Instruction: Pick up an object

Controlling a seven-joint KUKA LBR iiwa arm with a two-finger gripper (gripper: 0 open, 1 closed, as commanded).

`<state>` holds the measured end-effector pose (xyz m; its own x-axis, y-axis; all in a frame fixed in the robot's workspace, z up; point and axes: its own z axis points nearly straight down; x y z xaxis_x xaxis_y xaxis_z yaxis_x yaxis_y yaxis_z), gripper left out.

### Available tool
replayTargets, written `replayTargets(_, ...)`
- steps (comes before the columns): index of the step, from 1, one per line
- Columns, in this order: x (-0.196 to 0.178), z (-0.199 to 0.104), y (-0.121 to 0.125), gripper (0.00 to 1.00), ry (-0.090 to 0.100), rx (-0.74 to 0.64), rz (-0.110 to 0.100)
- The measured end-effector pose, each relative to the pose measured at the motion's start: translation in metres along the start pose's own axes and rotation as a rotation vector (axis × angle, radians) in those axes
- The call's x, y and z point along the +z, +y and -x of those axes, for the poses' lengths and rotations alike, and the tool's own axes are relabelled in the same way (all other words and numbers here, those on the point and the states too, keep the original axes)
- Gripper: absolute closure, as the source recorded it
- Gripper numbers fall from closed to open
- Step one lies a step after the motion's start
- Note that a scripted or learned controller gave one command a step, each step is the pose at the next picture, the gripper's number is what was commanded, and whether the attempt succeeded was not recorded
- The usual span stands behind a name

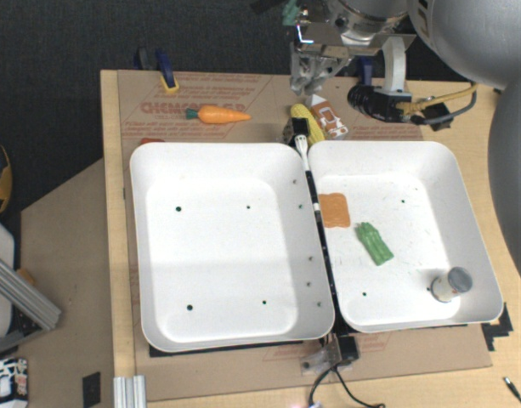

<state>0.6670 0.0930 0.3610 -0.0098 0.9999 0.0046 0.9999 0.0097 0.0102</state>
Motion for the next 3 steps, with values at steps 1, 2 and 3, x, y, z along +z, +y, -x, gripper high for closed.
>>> replayTargets(1,-0.037,-0.047,-0.002,1.0,-0.002,0.004,-0.002)
replayTargets(2,-0.077,-0.101,-0.034,1.0,0.0,0.003,-0.003)
replayTargets(3,-0.124,-0.135,-0.057,1.0,-0.002,0.005,-0.002)
